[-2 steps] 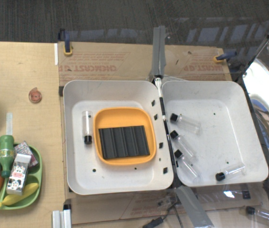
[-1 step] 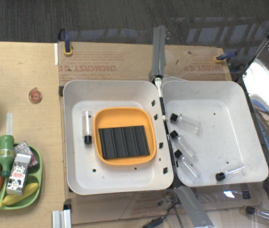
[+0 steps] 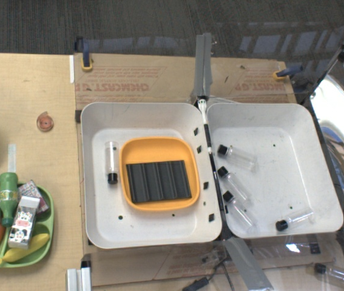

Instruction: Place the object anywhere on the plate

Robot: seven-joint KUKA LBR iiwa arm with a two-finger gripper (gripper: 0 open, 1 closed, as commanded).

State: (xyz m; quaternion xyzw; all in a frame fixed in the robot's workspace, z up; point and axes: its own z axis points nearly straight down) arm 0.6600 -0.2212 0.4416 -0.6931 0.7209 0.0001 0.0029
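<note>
Vials point(image 3: 236, 157) wait in the right bin point(image 3: 293, 111); one lies at nine o'clock beside the yellow plate point(image 3: 159, 148), handy. Pincer state: cannot tell.

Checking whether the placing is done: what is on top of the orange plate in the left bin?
A dark ribbed rectangular block lies flat on the orange plate. The plate surface beneath it is covered.

Arm shell point(image 3: 340, 99): pale grey, glossy, curved, just right of the right bin point(image 3: 317, 162)
Detail: washed out by glare, markings unreadable
</note>
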